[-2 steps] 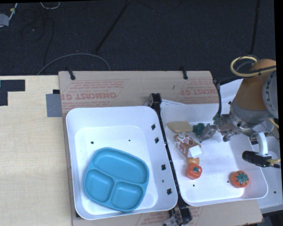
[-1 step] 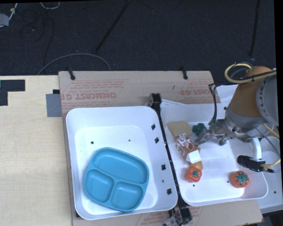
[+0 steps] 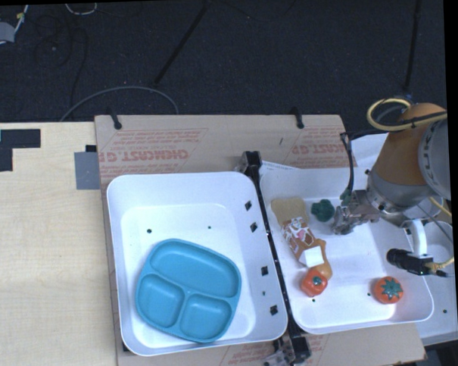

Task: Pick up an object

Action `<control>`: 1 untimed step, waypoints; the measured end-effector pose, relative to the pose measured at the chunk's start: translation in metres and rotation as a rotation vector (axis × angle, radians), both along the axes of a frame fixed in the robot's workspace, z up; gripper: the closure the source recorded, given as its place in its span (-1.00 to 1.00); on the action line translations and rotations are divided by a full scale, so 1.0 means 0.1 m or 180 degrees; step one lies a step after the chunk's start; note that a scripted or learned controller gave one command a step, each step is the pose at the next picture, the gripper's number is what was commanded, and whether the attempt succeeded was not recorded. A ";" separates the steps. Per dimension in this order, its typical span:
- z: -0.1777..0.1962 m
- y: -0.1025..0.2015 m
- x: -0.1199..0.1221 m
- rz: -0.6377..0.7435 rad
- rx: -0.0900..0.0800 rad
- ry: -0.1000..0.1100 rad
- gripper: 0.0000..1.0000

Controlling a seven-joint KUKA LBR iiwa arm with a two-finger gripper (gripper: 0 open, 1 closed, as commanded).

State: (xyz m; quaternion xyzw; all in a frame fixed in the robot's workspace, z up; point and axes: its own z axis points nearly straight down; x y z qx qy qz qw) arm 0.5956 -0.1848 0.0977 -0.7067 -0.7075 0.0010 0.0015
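Two shallow white bins sit side by side on the pale wooden worktop (image 3: 43, 262), resting on a brown cardboard sheet (image 3: 212, 141). The left bin (image 3: 127, 192) carries a blue plastic divided plate (image 3: 188, 290). The right bin (image 3: 416, 314) holds the candidates: a small dark green lump (image 3: 322, 209) toward the far side, a tan flat piece (image 3: 288, 208) beside it, a brown and white gingerbread-house toy (image 3: 304, 242) by the divider, and two orange-red tomato-like toys, one (image 3: 314, 282) just near of the house, one (image 3: 387, 289) off to the right.

From my station the claw (image 3: 350, 217) appears low in the right bin, just right of the green lump; I cannot tell whether it is released or clenched, and I see nothing gripped in it.

My judgement is that the green lump is the closest target. I would centre over it, keep clear of the tan piece, and descend straight. A rounded toy may squirt sideways if pinched off-centre.

Behind the worktop, dark carpet (image 3: 284, 47) with loose cables.
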 end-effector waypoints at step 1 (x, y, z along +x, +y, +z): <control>0.49 0.06 -0.06 0.0003 -0.0003 -0.0017 1.00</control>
